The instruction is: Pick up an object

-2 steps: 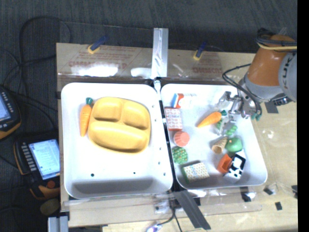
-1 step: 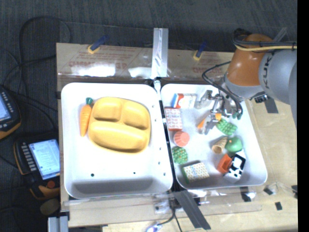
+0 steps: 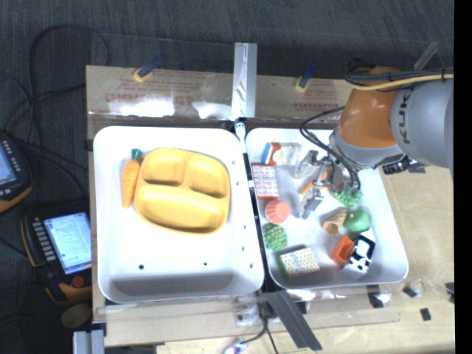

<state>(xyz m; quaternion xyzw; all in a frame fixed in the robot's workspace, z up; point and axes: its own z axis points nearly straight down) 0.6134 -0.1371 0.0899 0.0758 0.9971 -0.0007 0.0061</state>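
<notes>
With the gripper (image 3: 316, 190) low among clutter just right of the pink disc (image 3: 277, 212), its grip unreadable, it may snag neighbours.

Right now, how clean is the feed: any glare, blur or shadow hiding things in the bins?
Camera view: lighting is even and soft. The clear sheet behind the bins shows white glare. The gripper is slightly blurred, so its fingers are hard to read. The yellow tray and toy carrot are sharp; shadow gathers along the left bin's near wall.
</notes>
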